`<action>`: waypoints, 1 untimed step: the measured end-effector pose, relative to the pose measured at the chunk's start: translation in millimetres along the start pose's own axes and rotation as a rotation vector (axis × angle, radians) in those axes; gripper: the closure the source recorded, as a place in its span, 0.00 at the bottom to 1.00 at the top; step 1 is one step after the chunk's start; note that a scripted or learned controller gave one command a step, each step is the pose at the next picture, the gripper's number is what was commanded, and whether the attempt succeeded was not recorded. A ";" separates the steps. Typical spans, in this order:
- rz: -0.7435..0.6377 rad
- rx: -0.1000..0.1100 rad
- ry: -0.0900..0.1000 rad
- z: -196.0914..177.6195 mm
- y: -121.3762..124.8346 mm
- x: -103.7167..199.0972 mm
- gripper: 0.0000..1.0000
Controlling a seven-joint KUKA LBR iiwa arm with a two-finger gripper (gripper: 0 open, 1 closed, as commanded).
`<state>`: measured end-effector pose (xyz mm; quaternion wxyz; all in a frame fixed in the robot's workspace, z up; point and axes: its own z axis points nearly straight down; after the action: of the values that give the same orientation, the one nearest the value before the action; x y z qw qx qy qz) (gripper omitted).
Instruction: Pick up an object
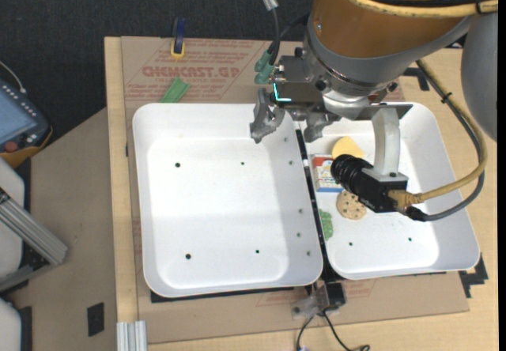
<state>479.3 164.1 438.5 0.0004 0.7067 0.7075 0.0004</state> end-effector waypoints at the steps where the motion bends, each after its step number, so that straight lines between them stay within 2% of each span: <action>1: 0.000 0.000 0.000 0.0 0.0 0.0 0.00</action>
<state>479.3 164.1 438.5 0.0004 0.7067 0.7075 0.0004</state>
